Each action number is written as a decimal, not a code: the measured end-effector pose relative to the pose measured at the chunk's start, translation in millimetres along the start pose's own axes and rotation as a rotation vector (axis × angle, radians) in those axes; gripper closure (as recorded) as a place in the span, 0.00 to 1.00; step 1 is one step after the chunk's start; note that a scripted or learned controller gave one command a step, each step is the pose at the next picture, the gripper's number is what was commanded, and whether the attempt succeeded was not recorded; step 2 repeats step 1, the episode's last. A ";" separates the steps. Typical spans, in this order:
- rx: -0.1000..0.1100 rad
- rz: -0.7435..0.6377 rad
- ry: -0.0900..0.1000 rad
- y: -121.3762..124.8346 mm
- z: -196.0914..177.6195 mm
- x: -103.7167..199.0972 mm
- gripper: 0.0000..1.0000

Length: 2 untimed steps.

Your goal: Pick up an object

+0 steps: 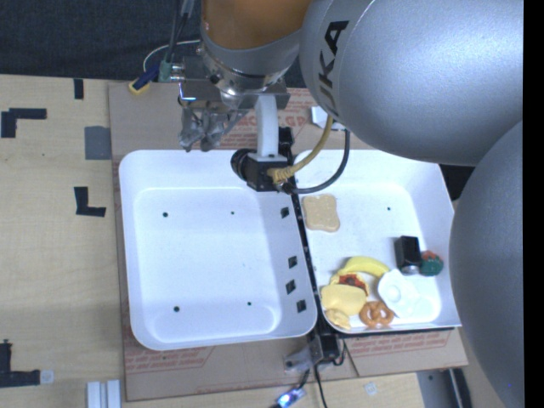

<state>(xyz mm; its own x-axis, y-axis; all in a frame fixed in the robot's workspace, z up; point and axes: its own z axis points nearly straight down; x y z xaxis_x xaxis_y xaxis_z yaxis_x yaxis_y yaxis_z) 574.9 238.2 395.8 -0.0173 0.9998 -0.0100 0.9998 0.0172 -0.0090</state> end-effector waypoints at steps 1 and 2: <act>0.001 -0.002 -0.002 -0.2 -9.4 0.7 1.00; 0.001 -0.002 -0.002 -0.2 -9.4 0.7 1.00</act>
